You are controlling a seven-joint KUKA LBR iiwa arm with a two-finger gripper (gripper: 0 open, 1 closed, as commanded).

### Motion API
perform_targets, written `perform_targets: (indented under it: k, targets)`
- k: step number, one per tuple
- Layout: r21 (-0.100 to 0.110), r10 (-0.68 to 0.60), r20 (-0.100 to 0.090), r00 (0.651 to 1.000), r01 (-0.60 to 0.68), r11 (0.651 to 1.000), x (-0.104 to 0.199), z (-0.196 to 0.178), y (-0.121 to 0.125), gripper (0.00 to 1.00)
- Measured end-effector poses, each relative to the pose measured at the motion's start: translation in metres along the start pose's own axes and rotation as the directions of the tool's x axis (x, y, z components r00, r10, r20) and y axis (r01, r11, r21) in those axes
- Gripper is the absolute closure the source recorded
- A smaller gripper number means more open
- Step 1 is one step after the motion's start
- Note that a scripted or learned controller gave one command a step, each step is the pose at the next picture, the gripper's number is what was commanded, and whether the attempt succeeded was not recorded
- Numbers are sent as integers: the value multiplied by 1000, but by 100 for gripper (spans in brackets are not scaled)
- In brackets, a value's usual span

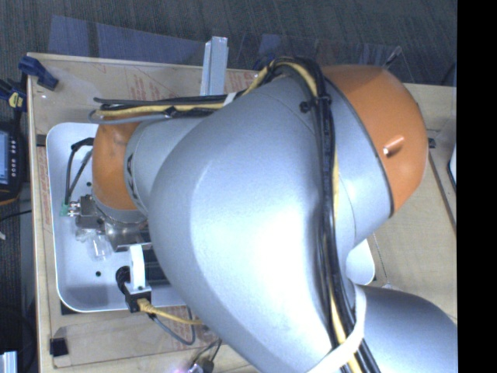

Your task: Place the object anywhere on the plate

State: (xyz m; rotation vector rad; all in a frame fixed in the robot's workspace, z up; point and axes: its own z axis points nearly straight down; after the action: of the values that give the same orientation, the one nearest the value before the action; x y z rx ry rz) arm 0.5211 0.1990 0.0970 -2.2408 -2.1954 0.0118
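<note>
One white bin [58, 208] lies under the gripper [92, 228].

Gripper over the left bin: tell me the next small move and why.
Probably a short lift straight up, before anything else. The gripper sits low inside the left bin, and the grey arm covers most of both bins, so neither a plate nor the object can be made out. Rising would open the view and show whether anything came up with it.

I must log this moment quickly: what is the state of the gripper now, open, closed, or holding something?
Gripper: cannot be told. It is low over the left white bin, largely hidden behind the arm.
</note>
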Motion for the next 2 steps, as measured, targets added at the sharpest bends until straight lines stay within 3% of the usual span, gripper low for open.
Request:
perform_targets:
  k: [1,2]
  targets:
    - [-6,-86,-1,996,86,996,-143,-95,22,100]
    - [-1,-15,-1,1000,15,1000,-61,-41,-46,100]
